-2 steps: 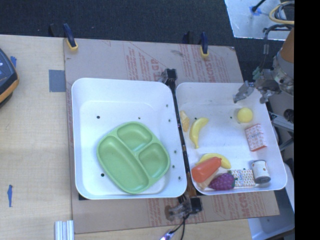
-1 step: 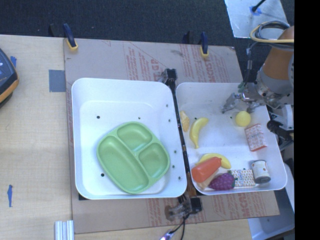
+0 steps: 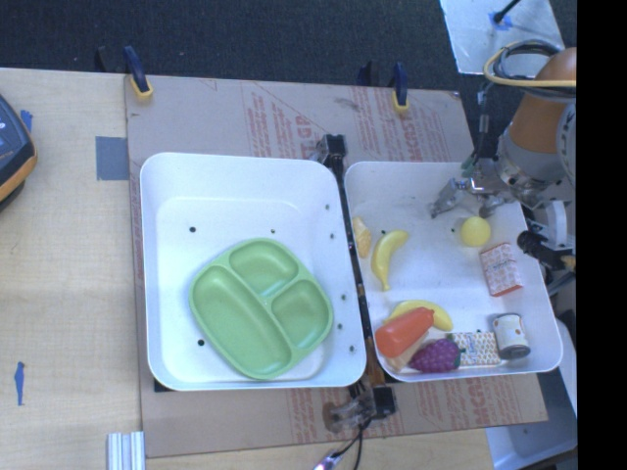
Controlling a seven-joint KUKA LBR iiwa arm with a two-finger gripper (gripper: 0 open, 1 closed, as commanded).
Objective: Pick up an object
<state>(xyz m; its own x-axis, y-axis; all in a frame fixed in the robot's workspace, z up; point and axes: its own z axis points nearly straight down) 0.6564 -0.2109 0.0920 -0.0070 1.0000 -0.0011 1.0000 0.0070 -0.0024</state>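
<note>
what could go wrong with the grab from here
The claw sits near the right bin's back wall, just beside the small yellow ball; a round ball could roll away if nudged. In the front corner, the red pepper, grapes and a banana crowd together, so one could drag its neighbours.

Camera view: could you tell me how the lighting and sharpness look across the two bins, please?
Camera view: bright light washes out the white bins, their walls losing detail; the green plate shows soft sheen; the whole picture is slightly soft, so the print on the small box is unreadable, and the tool looks blurred.
</note>
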